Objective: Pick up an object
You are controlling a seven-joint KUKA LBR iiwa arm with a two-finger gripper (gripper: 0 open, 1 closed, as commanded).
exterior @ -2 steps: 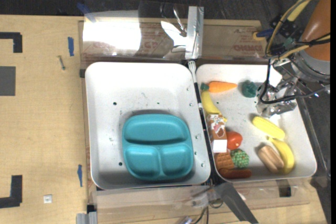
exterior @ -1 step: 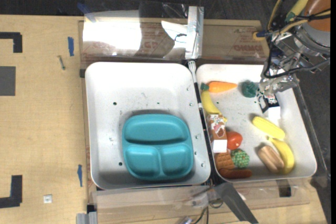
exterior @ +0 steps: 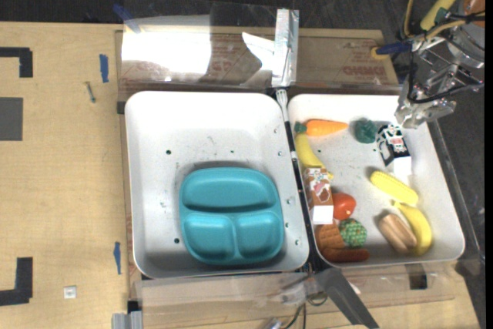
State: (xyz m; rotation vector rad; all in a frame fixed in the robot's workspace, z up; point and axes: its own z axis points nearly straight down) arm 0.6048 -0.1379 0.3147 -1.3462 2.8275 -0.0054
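White plastic forms both shallow bins on the bench. In the left bin (exterior: 154,119) a teal divided tray (exterior: 229,213) lies toward six o'clock, one long compartment above two smaller ones. The right bin (exterior: 443,189) holds the toy food. A carrot (exterior: 326,127) lies at eleven o'clock of that bin, with a dark green piece (exterior: 365,130) just beside it at twelve. A small black-and-white carton (exterior: 395,144) sits at about one o'clock. Along the nine o'clock wall lies a yellow banana (exterior: 306,151), with a printed packet (exterior: 318,185) below it. Near the middle is a red tomato (exterior: 343,206); toward six o'clock a green knobbly fruit (exterior: 353,232) rests by brown and red pieces. A yellow piece (exterior: 394,187) lies at three o'clock, and a hot dog bun (exterior: 395,232) touches another banana (exterior: 418,226) at five.

The gripper (exterior: 418,113) hangs over the bin's one o'clock corner, just beside the carton; whether it is released or clenched I cannot tell.
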